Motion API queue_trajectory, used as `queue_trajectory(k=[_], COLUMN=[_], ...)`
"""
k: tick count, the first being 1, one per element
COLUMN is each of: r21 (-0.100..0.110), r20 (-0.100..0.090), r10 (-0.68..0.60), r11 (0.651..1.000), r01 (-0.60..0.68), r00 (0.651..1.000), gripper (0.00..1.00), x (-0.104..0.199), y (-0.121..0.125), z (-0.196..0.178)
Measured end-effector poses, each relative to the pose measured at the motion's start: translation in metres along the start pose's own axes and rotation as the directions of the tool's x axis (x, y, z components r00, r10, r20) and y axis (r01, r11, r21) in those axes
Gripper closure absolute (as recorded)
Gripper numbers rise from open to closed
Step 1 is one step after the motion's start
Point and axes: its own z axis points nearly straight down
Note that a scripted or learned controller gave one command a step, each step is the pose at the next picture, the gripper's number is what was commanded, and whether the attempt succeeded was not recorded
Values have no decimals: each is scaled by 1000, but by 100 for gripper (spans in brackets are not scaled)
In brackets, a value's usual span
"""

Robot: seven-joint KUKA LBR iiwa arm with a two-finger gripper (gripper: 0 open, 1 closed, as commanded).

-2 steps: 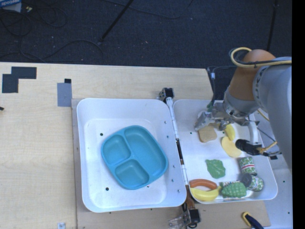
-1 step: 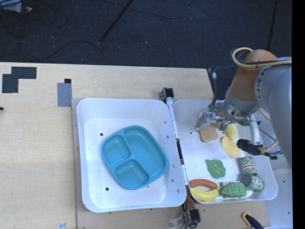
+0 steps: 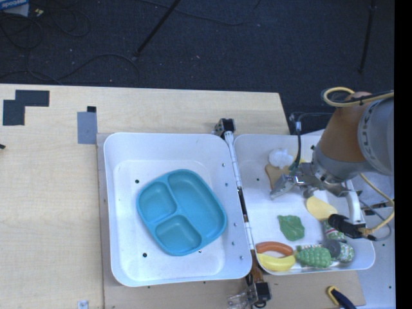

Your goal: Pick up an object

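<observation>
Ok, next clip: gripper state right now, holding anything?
Gripper: low in the right white bin, beside the tan block; open or shut cannot be told.

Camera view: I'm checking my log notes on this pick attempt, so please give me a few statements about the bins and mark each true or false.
1. The blue divided plate lies in the left bin. True.
2. The banana lies in the left bin. False: it lies in the right bin, near the front wall.
3. The end effector is over the right bin. True.
4. The plate carries a green toy. False: the green leafy toy lies on the right bin's floor.
</observation>
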Motion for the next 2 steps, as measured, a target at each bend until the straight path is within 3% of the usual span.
queue_trajectory(k=[1,2], r21=[-1,1], r20=[1,2], r10=[0,-4], r11=[1000,1000], r01=[0,4], r00=[1000,1000], gripper=[0,0], x=[8,0], y=[43,61], z=[1,1])
